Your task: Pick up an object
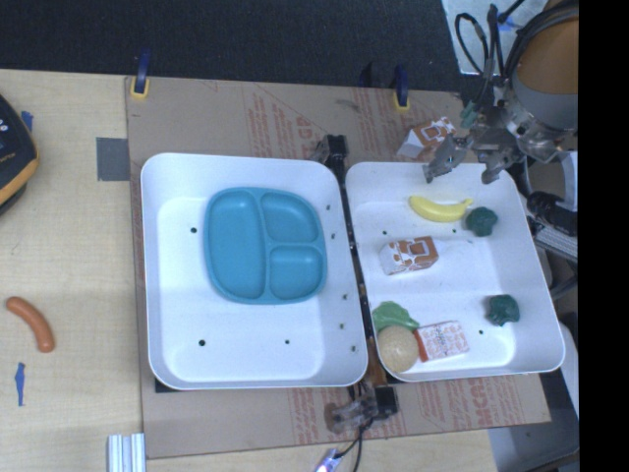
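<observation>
Hovering over the right bin's (531,264) far edge, the gripper (462,160) is being held with fingers spread, pinching nothing. Just below it a banana (439,207) is lying, a green toy (482,221) touching its end; descending off-centre risks nudging both aside.

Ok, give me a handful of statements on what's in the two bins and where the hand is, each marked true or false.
1. The blue divided plate lies in the left bin. True.
2. The banana lies in the left bin. False: it is in the right bin, near its far edge.
3. The hand is at the right bin's far edge, fingers spread with nothing between them. True.
4. The sausage lies in the right bin. False: it lies on the bench, left of both bins.
5. Two dark green pieces lie in the right bin. True.
</observation>
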`<state>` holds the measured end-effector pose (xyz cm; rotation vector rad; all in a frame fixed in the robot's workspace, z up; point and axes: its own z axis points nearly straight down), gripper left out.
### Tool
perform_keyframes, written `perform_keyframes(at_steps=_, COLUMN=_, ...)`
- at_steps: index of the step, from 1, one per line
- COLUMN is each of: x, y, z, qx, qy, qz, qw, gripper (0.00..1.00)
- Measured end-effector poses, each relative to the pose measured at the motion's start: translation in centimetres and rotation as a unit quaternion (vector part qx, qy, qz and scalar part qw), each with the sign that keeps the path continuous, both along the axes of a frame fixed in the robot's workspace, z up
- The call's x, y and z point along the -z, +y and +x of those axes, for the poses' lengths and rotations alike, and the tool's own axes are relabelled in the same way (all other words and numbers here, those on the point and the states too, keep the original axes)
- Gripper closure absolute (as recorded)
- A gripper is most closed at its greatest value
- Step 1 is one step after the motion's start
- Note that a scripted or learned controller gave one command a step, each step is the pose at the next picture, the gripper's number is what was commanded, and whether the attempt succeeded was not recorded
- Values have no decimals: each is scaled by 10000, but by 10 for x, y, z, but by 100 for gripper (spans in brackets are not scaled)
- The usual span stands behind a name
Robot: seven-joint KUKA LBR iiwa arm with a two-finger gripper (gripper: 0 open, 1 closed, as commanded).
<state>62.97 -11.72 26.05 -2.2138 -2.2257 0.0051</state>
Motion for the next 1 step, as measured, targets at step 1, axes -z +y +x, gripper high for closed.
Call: perform_keyframes(at_steps=1, x=126, y=-50, z=-7, qx=6, qy=13, qz=-4, qw=10000, gripper=0)
